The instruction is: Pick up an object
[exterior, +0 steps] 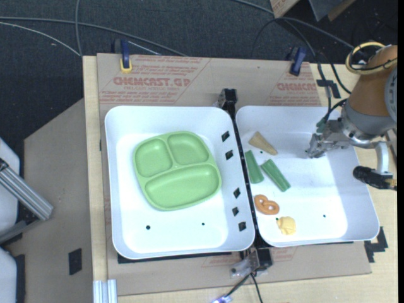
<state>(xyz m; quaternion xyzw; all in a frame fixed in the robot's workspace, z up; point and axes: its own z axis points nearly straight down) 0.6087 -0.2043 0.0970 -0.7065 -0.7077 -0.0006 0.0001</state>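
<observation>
In the right bin (341,188) lie a tan wedge (262,144) at the upper left, two green sticks (253,167) (276,174) below it, an orange pretzel-like piece (266,204) and a small yellow lump (286,225) near the front. My gripper (314,151) hangs over the upper right part of this bin, to the right of the tan wedge and clear of it. No object is seen between its tips.
The left bin (126,226) holds a green divided plate (177,169). A black divider with clips (235,169) runs between the bins. Blue clamps (125,55) (297,59) sit on the cardboard at the back. A black part (372,177) juts over the right bin's right side.
</observation>
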